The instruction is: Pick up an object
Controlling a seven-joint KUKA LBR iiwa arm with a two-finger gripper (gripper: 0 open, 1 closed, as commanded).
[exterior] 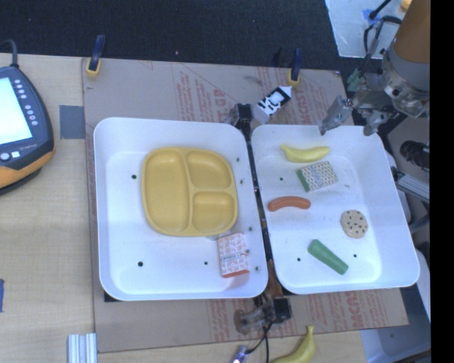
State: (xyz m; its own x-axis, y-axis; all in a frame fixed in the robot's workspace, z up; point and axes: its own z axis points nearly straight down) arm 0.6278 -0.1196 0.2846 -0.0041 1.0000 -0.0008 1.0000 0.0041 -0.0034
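White plastic bins are seen side by side on a cardboard sheet (212,82) laid over the counter (30,278), viewed from above at a slant. The left bin (113,271) is occupied by a yellow divided plate (189,191), with a small red-and-white carton (233,254) lying just beside the plate's near corner. The right bin (393,271) is scattered with toy food: a banana (305,153) near the far wall, a speckled green-and-white packet (318,176) just below it, a sausage (289,203) toward the middle, a round cookie (354,223) to the right, and a green cucumber-like piece (328,255) nearest the front. The grey arm with its orange band (416,21) is pictured at the upper right, and its pincer (352,118) is shown spread open above the far rim of the right bin, with nothing between the fingers and well apart from every item. A handheld control tablet (11,131) is seen at the left edge of the counter. A second banana (299,349) is seen lying outside the bins at the front edge of the cardboard.
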